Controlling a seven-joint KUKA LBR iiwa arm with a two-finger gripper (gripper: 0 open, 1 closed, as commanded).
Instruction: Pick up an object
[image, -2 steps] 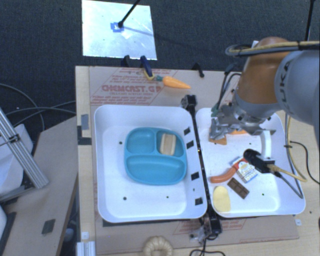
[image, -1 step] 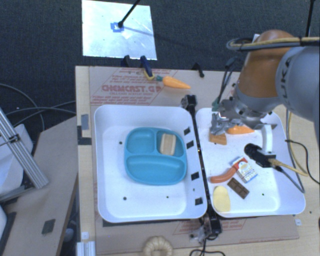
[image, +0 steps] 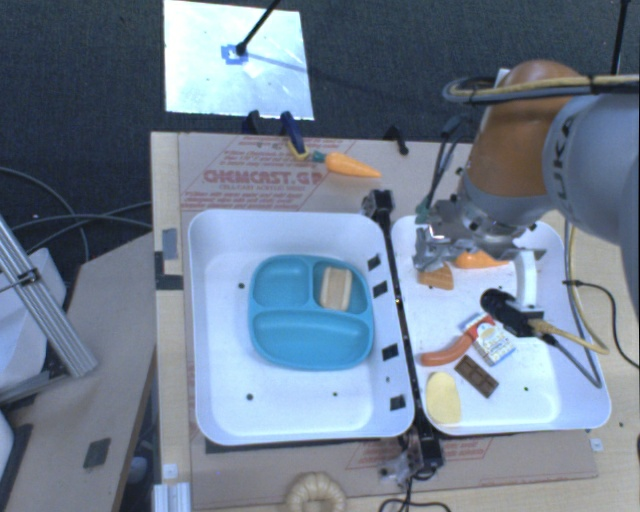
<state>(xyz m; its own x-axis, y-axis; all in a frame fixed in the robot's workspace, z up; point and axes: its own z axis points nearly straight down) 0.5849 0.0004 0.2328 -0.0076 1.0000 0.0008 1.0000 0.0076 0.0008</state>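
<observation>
Nearest the camera, a pale ring (image: 315, 492) is seen at the bench's front edge, outside both bins. Behind it, the front half of the right bin (image: 575, 400) is strewn with small items: a pale yellow oval (image: 443, 397), a brown bar (image: 477, 376), a red-orange sausage-like piece (image: 445, 352) and a small printed box (image: 493, 343). They are laid flat and loosely, near one another, so each is judged reachable from above. The left bin (image: 220, 400) is occupied by a blue divided plate (image: 300, 330), and a tan block (image: 335, 288) is set in its upper right compartment. An orange carrot (image: 345, 164) is seen on the board behind the bins.

The gripper (image: 433, 250) is held low over the rear left corner of the right bin, close to the wall shared with the left bin. An orange wedge (image: 436, 277) is seen on the bin floor just below it and is taken to be the thing aimed at. Its long axis is judged to run roughly across the view, tilted slightly down to the right, with the narrower end toward the shared wall. A second orange piece (image: 478, 261) is seen just beside it, partly covered by the wrist. Whether the gripper is spread or closed on the wedge cannot be told.
</observation>
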